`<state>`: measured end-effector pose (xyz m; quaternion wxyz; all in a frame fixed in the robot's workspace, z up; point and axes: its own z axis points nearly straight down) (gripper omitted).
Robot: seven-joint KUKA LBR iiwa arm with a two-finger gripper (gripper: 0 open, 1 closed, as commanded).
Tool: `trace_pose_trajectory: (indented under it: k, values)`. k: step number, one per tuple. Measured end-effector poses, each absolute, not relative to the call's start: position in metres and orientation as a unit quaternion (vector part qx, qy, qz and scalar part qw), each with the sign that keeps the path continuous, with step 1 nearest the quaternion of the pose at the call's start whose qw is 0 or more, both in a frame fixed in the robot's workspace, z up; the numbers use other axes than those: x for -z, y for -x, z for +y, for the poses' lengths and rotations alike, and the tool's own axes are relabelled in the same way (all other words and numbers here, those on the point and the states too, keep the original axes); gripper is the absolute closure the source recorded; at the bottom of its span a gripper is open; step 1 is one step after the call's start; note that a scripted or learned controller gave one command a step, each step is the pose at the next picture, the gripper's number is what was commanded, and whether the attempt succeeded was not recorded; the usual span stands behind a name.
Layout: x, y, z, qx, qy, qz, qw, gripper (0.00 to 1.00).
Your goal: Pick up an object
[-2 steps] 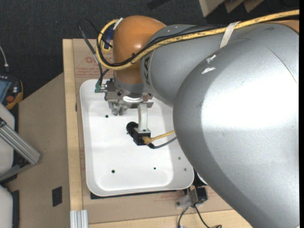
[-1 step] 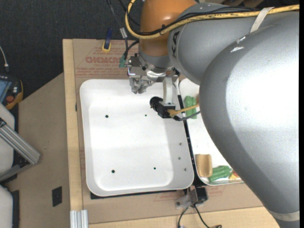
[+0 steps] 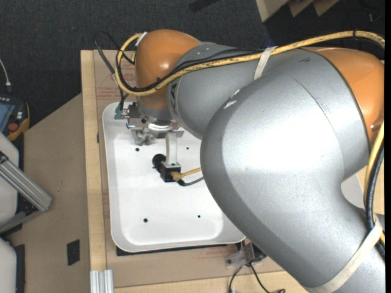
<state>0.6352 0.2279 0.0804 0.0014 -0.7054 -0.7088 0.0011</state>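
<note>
My gripper hangs low over the far left corner of the left white bin, under the orange wrist band. Its tip is dark and small against the bin floor, close to the bin's back wall. I cannot make out any object between or beside the fingers; the wrist hides the spot right behind them. The big grey arm covers the right part of this bin and the whole right bin.
The bin's near half shows bare white floor with two tiny dark dots. The wooden bench runs along the bin's left side. Yellow and black cables loop around the wrist.
</note>
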Motion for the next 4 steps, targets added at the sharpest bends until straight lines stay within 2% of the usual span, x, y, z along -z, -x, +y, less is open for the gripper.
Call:
trace_pose_trajectory:
  k: [1, 2, 3, 4]
  values:
    - [-0.200, -0.586, 0.150, -0.0027, 0.709, -0.705, 0.001, 1.00]
    - [-0.084, -0.574, 0.189, -0.0038, 0.706, -0.708, 0.003, 1.00]
    - [-0.089, -0.481, 0.173, -0.0051, 0.708, -0.706, 0.004, 1.00]
    - [-0.089, -0.486, 0.174, -0.0008, 0.708, -0.706, 0.001, 0.00]
